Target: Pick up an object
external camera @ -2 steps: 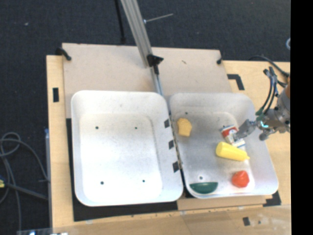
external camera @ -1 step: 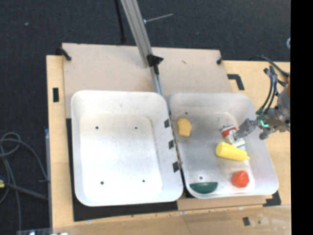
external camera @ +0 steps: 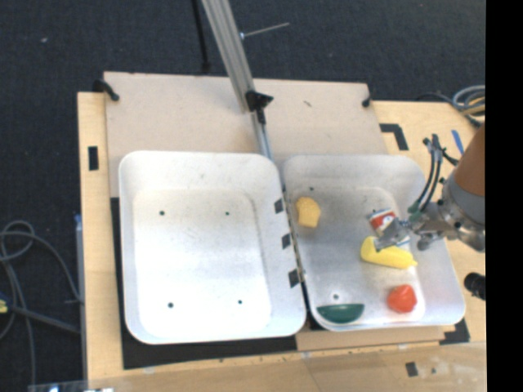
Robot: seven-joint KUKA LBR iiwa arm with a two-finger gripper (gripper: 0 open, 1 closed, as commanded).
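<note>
Camera view: end effector (external camera: 395, 237) low inside right bin (external camera: 343, 174), tip right above yellow banana-shaped piece (external camera: 389, 256), beside small red-and-white object (external camera: 380, 218). Cannot tell whether it is released or clenched, nor whether it touches banana. Elsewhere in same bin: rounded yellow lump (external camera: 307, 211), smooth red ball-like thing (external camera: 401, 298), dark green bowl shape (external camera: 341, 310) at near rim. Left bin (external camera: 204, 247) white, speckled, on pale wooden counter (external camera: 327, 104).
</note>
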